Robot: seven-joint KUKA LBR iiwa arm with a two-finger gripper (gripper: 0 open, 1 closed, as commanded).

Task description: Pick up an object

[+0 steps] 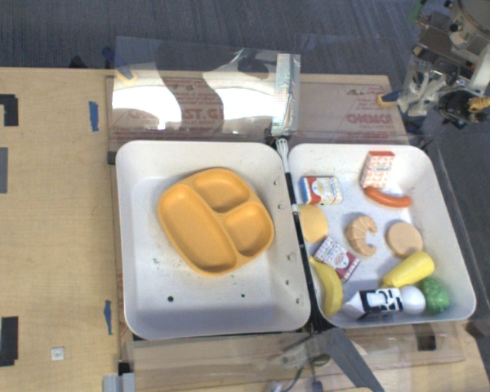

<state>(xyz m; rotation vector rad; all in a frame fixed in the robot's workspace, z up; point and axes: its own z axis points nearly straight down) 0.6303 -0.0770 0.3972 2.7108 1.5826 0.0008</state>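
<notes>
Toys (363,235) crowd the right bin (453,219); gripper (429,96) hovers beyond it, finger state unclear; neighbours may block a grasp.

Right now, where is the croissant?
The croissant lies in the right bin, near its middle, between the round cookie on its right and the yellow cheese piece on its left.

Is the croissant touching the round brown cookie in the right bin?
Apart. The camera view shows white bin floor between the croissant and the round cookie.
</notes>
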